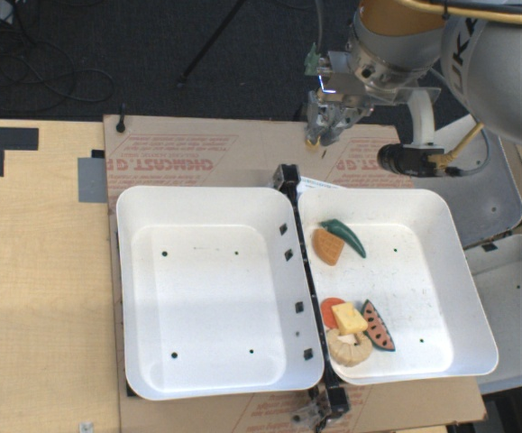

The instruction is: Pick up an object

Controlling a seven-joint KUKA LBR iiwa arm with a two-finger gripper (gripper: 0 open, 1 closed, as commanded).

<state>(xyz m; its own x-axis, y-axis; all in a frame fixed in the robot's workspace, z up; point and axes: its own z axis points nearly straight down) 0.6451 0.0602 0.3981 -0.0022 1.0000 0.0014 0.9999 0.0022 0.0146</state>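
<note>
My gripper (319, 135) hangs high above the far edge of the bench, behind the right bin (441, 278), with nothing between its fingers. In the right bin, near its left wall, lie a green pepper (346, 235) and an orange bread-like piece (328, 246). Closer to the front left corner sit a red piece (332, 310), a yellow block (350, 318), a watermelon slice (378, 327) and a pale tan lump (348, 348), bunched together.
The left bin (202, 287) is beside the right one, joined by a black divider strip (297, 269). Brown cardboard (206, 152) lies under both bins. A wooden tabletop (35, 287) extends to the left.
</note>
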